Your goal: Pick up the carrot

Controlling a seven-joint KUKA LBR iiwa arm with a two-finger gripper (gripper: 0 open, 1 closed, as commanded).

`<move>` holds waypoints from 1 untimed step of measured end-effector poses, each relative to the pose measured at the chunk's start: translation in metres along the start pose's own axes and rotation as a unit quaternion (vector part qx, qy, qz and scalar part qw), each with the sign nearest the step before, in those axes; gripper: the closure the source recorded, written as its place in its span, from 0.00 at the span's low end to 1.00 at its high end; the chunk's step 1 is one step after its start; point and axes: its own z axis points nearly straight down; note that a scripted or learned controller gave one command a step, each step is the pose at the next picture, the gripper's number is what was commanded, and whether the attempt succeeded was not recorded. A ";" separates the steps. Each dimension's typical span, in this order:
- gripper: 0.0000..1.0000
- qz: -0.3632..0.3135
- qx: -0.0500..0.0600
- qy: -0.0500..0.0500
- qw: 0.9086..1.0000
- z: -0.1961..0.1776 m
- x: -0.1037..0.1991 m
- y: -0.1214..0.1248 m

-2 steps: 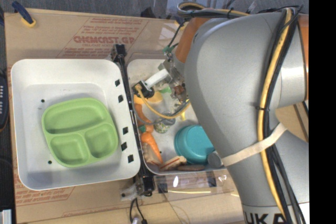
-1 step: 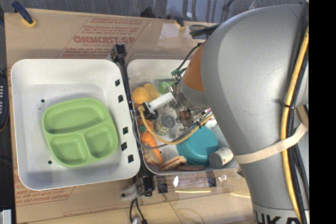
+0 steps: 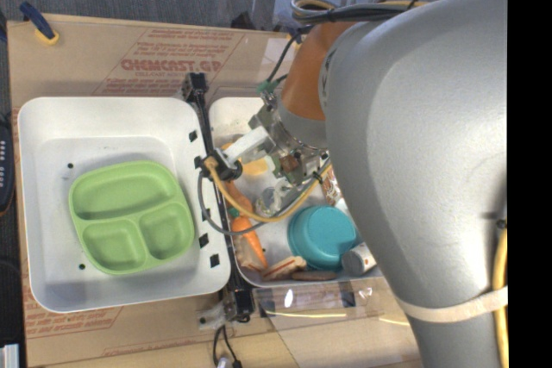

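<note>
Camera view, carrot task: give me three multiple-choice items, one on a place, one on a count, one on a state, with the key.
1. Where does the carrot lie?
A. In the left bin, on the green tray
B. In the right bin, near its left wall
C. On the cardboard outside the bins

2. How many compartments does the green tray have?
A. Two
B. Three
C. Five

3. How does the teal bowl lie?
A. Upside down
B. Mouth up, holding the carrot
C. Stacked on the green tray

Key: 1 B, the carrot lies inside the right bin by its left wall. 2 B, the green tray shows one long and two small wells. 3 A, the teal bowl shows its base.
</note>
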 end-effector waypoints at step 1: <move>0.00 -0.134 -0.003 -0.003 0.991 0.002 0.003 0.069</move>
